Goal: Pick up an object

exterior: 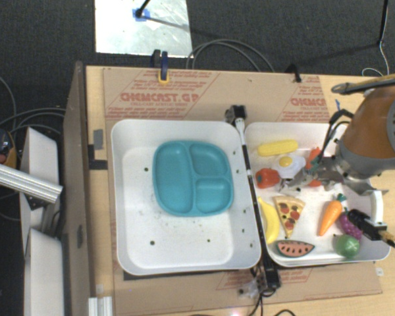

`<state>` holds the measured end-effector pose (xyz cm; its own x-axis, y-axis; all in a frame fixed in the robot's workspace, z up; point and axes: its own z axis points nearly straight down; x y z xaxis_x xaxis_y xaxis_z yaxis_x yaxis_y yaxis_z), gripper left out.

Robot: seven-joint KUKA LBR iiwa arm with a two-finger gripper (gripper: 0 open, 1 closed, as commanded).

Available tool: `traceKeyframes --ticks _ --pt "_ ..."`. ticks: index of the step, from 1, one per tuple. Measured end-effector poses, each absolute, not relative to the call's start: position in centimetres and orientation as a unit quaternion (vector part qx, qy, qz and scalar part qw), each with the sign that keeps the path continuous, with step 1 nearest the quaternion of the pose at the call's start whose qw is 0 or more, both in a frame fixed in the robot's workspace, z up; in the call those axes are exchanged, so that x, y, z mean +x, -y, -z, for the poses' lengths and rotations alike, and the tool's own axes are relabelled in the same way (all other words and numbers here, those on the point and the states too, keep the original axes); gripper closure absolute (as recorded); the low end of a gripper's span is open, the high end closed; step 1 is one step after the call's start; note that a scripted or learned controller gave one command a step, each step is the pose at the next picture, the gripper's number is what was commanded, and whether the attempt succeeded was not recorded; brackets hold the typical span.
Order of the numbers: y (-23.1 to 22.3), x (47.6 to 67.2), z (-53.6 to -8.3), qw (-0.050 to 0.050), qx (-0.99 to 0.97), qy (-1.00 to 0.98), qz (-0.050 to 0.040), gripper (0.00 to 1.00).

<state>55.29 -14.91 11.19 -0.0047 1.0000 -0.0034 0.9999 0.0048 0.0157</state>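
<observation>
At the right of the frame, we see the right bin [382, 255] crowded with toy food: one corn cob [277, 148], fried egg [289, 164], tomato [268, 177], banana [271, 220], pizza slice [289, 212], carrot [329, 216], watermelon slice [295, 247], grape bunch [349, 226] and lime [346, 245]. Our gripper [311, 175] hangs beside the egg (whether spread, we cannot tell). One teal plate [192, 178] occupies the left bin [128, 196].

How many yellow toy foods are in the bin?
2: a corn cob at the right bin's far edge and a banana by its left wall. The arm may hide others.
</observation>
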Motion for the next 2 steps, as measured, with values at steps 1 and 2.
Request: traceKeyframes --ticks 1,2 --pt "18.2 60.2 -10.7 0.004 0.705 -0.709 -0.0047 0.00" --pt "18.4 60.5 -12.2 0.014 0.704 -0.710 -0.0069 1.00"
